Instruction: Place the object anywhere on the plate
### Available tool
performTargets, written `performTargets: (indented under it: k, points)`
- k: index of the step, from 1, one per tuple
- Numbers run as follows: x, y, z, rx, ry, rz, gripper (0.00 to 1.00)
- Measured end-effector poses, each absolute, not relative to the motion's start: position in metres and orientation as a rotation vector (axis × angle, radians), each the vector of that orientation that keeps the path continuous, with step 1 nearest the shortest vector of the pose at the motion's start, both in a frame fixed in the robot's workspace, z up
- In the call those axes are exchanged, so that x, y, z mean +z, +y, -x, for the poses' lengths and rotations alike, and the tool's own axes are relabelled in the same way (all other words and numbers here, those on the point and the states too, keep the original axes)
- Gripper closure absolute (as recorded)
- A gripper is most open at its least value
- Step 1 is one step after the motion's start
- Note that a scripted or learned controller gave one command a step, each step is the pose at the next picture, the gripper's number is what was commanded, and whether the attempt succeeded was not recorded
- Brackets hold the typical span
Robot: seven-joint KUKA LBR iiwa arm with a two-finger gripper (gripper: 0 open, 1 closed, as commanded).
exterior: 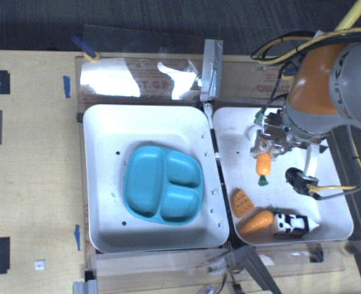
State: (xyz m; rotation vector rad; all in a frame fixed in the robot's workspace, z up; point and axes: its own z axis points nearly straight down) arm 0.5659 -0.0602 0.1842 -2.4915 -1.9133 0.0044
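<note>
No writing, label, brand, number or sign can be read anywhere. The cardboard along the far edge of the left bin carries faint reddish printing, but glare and blur leave it illegible.

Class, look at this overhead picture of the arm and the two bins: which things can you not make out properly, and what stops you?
- Gripper, camera view: the wrist above covers it, so its grip on the small carrot below is unclear.
- Black-and-white toy: too small to identify.
- Large orange piece: its right end is hidden behind that toy.
- Blue plate: compartment depth unreadable from above.
</note>
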Motion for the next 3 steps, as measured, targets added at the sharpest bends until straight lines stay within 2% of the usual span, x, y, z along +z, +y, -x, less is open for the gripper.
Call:
performTargets:
  k: [1, 2, 3]
  points:
    - [0.184, -0.045, -0.586, 0.000, -2.139, 2.304, 1.00]
    - [0.184, 0.046, -0.550, 0.001, -2.157, 2.278, 1.00]
    - [0.226, 0.050, -0.531, 0.000, -1.983, 2.437, 1.00]
